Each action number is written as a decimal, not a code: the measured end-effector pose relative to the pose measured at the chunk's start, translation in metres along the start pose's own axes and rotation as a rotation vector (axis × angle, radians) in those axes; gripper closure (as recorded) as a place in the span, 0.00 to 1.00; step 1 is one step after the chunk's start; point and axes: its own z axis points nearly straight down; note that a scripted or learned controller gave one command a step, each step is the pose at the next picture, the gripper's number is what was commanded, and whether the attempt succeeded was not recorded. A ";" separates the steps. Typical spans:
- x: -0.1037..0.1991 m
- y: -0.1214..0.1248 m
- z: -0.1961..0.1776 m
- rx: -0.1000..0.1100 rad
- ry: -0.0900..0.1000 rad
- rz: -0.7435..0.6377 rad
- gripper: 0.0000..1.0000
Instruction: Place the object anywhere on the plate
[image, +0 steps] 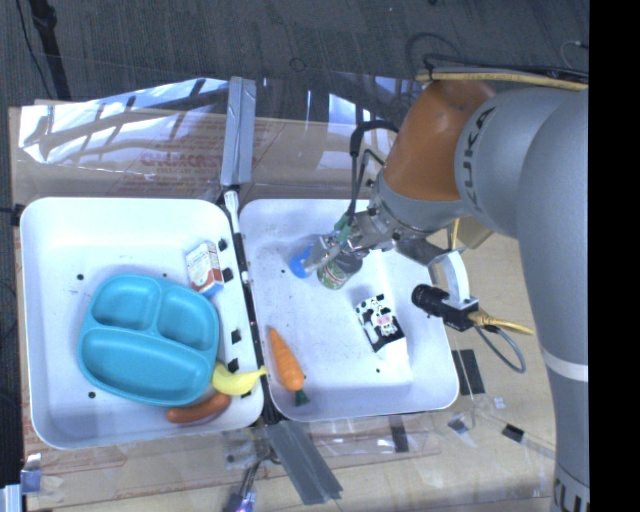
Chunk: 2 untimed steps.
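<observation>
Smooth blue divided plate (150, 338), left bin (60, 225), lower half. Carrot (286, 362), right bin (420, 385) front-left corner. Banana (238, 380), sausage (198, 408) at plate's front edge; small carton (203, 266) behind. Black-and-white box (380, 322) mid right bin. Gripper (338, 262) lowered beside blue object (300, 265); finger state: cannot tell.

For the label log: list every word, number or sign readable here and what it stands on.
None can be read.
Small carton in the left bin: red and white print, too blurred.
Black and white box in the right bin: pattern, no legible letters.
Cardboard behind the bins: faint red print, too blurred.
</observation>
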 end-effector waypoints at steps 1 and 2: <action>0.063 -0.020 0.021 0.005 0.003 -0.208 1.00; 0.124 -0.041 0.021 0.004 0.002 -0.332 1.00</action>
